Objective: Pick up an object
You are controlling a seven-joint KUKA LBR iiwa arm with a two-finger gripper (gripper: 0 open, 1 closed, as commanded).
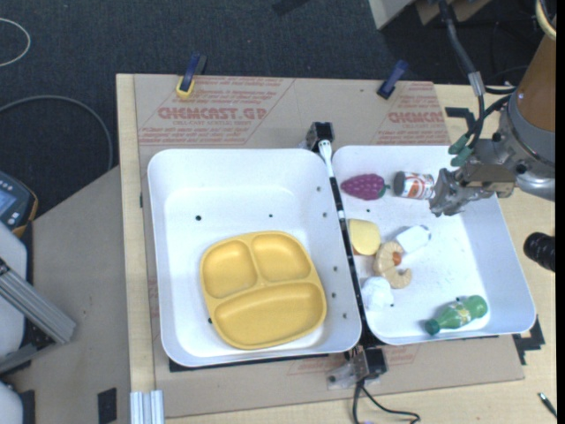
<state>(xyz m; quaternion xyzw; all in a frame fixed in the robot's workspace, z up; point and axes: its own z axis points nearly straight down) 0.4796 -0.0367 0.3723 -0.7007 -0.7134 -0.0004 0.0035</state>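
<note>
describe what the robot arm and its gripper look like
The arm enters from the right: a rounded grey body with an orange band above the wrist. Dark cables loop along it toward the wrist, with a small teal piece on one of them. The gripper is a compact block of grey and dark metal parts at the arm's end.

Arm cut off by right edge; gripper fingers indistinct

The gripper hangs over the right bin, near a small bottle. A yellow tray sits in the left bin.
</note>
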